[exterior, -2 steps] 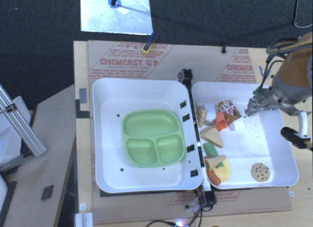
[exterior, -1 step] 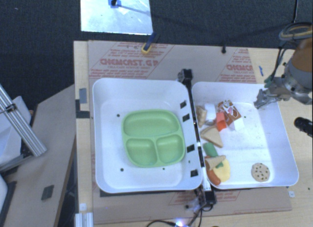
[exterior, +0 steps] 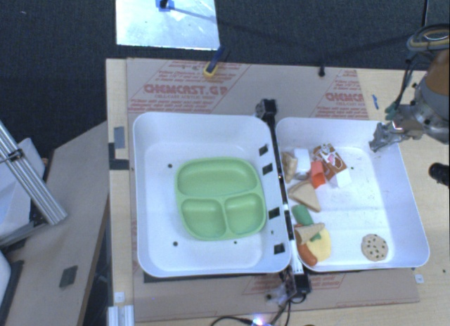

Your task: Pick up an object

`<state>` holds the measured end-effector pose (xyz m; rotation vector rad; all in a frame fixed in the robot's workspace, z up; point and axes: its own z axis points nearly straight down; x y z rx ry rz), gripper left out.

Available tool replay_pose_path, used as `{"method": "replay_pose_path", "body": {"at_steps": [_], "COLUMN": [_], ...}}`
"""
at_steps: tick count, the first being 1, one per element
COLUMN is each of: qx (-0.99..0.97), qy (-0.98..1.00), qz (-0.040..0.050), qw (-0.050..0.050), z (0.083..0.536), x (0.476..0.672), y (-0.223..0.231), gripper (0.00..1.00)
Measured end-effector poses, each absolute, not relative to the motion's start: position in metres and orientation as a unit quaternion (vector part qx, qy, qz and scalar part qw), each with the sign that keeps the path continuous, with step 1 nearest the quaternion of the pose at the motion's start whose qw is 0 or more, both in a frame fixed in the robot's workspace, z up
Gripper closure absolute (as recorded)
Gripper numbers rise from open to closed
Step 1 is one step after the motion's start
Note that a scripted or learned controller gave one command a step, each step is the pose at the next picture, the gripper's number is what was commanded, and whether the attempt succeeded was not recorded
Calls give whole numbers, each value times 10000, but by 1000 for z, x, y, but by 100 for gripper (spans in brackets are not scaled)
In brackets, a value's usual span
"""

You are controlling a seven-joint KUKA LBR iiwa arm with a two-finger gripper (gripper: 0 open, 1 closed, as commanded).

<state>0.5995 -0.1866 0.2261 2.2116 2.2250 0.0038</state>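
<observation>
One green tray [exterior: 216,199] (left bin [exterior: 151,177]), cookie [exterior: 375,247]

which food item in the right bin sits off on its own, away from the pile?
The chocolate-chip cookie, round and flat, alone near the right bin's front right corner. The other toy foods cluster along that bin's left wall.

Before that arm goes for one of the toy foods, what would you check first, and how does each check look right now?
1. End effector above the right bin: ok, at its upper right edge.
2. Holding nothing already: cannot tell.
3. Easy target free-standing: ok, the cookie lies alone.
4. Other toy foods separated: not ok, the sandwich piece sits in a crowd by the divider.
5. Green tray out of the way: ok, in the left bin.
</observation>
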Motion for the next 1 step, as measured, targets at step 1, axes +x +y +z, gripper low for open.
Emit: {"method": "replay_pose_path", "body": {"at_steps": [1], "qx": [7042], "qy": [7100], "qz": [5], "qw": [-6], "z": [233], "x": [564], "y": [-139], "gripper": [100]}}
